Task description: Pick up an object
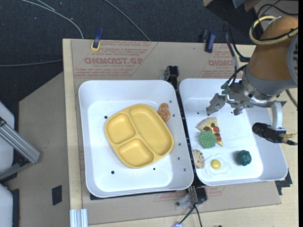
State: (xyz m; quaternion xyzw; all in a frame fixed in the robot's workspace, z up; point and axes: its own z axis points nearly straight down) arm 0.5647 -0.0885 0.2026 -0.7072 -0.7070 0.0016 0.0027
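Camera view: cardboard bench [142, 56], dark carpet [47, 13].

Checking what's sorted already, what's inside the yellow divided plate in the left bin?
The yellow plate shows three bare compartments. A pretzel lies beside its upper right rim, on the left bin floor. What lies beneath the plate is covered.

Pizza slice [210, 126], green ball [207, 139], fried egg [217, 165], dark-green piece [244, 158] (all toys) lie in the right bin [265, 174].
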